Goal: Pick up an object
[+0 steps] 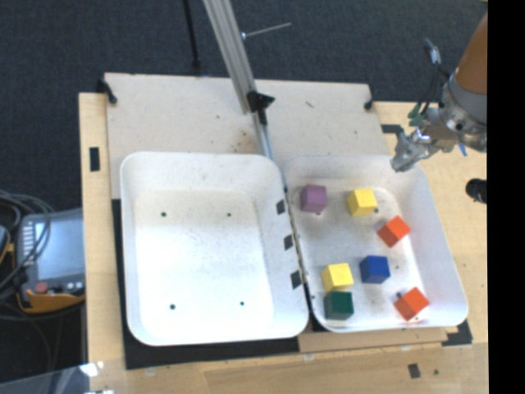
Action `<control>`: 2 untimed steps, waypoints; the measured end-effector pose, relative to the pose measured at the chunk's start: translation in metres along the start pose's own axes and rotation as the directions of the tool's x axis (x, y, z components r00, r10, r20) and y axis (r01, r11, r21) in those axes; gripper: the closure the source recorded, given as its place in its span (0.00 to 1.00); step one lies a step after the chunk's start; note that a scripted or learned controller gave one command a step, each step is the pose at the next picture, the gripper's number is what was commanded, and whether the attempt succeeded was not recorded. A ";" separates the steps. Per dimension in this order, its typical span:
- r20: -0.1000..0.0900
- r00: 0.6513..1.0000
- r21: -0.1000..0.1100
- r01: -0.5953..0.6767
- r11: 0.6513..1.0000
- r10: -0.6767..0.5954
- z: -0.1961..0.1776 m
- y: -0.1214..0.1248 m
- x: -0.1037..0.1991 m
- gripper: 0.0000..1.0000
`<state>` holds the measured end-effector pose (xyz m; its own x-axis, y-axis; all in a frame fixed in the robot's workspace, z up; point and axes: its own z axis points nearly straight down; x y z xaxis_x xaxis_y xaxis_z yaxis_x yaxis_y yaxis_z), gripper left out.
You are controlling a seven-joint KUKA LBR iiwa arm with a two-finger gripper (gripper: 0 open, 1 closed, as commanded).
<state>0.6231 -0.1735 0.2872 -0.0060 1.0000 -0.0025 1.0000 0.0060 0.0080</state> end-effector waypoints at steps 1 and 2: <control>-0.002 1.000 0.007 0.000 1.000 0.000 0.016 -0.009 0.047 1.00; -0.003 1.000 0.008 0.000 1.000 0.000 0.016 -0.028 0.100 1.00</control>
<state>0.5948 -0.0740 0.2707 -0.0062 1.0000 0.0002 1.0000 0.0062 0.0005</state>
